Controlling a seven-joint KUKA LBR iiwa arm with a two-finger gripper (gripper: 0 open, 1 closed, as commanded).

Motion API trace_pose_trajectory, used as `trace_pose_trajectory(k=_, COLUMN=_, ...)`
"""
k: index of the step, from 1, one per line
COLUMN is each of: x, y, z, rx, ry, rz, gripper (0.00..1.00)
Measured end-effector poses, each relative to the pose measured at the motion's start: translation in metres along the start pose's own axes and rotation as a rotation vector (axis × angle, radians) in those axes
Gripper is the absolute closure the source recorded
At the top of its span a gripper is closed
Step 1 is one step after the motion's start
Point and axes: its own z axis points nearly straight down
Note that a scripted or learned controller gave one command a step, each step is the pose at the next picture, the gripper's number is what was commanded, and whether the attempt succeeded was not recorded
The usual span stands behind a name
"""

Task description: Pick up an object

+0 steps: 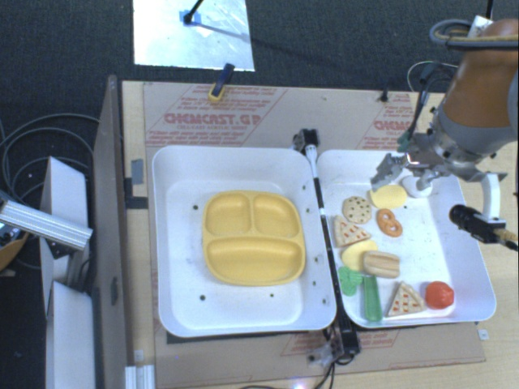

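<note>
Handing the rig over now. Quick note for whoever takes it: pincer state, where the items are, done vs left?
Pincer: hovering over the top of the right bin, just above the yellow slice; nothing visible between its fingers, open or shut unclear.
Right bin holds all the toy food: cookie, pretzel, pizza slice, bread roll, green piece, second pizza slice, tomato.
Left bin holds the yellow divided plate.
Done: the approach. Left: grasp and lift an item.

Bench: brown board (243,108) printed with red lettering.
On it: two white bins side by side, left bin (174,241) and right bin (466,258), touching along the middle.
</note>
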Motion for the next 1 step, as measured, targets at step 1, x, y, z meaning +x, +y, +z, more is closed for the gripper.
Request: trace_pose_trajectory(k=1, x=-0.0496, y=0.0407, z=0.0775, rx=0.002, ry=-0.002, rz=0.004, gripper=0.0)
